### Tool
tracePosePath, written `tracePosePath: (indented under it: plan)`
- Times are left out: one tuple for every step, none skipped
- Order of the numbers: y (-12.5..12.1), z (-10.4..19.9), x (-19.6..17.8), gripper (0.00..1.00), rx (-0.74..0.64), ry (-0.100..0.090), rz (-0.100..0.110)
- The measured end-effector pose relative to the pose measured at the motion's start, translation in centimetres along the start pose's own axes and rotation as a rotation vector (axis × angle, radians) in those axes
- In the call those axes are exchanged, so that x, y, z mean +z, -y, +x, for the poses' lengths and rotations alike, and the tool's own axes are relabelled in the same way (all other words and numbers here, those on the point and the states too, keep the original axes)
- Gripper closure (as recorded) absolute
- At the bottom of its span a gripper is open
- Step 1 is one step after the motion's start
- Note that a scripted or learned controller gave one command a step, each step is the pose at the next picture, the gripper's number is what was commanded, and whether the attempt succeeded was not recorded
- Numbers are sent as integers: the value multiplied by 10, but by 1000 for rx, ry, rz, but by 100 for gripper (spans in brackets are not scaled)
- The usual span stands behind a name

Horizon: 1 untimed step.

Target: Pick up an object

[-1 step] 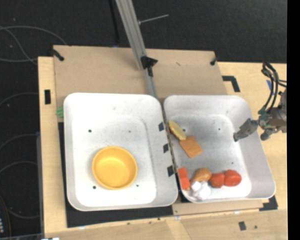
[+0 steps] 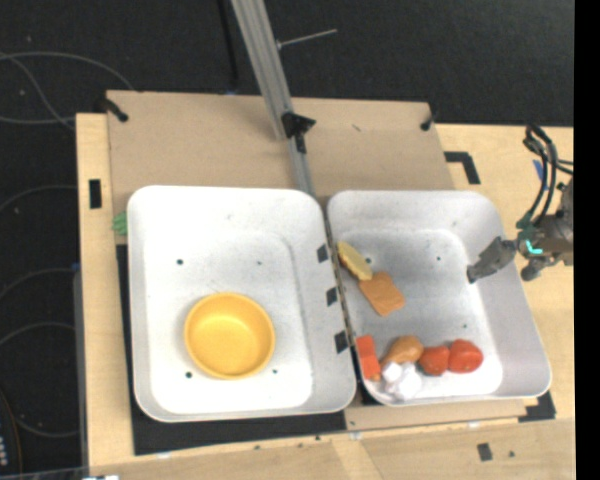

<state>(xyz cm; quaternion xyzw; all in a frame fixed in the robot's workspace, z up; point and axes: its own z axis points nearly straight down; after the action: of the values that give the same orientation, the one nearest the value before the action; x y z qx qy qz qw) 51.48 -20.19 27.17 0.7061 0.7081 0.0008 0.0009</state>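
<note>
The right bin (image 2: 430, 218) holds several small objects. A pale yellow piece (image 2: 355, 260) and a tan slab (image 2: 382, 294) lie near its left wall. Along the front lie an orange-red block (image 2: 366, 356), a white lump (image 2: 401, 381), a brown-orange rounded piece (image 2: 405, 348) and two red round pieces (image 2: 435, 360) (image 2: 465, 356). My gripper (image 2: 511, 264) hovers over the right rim of this bin, open, with nothing between its fingers. It stands well to the right of and behind the objects.
A yellow bowl (image 2: 229, 335) sits in the front of the left bin (image 2: 180, 228). A slanted metal pole (image 2: 270, 78) rises behind the bins. Cables (image 2: 542, 158) hang by the arm at the right.
</note>
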Motion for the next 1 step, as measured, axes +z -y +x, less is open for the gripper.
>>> tracePosePath:
  plan:
    - [3, 2, 62, 0, 3, 0, 7]
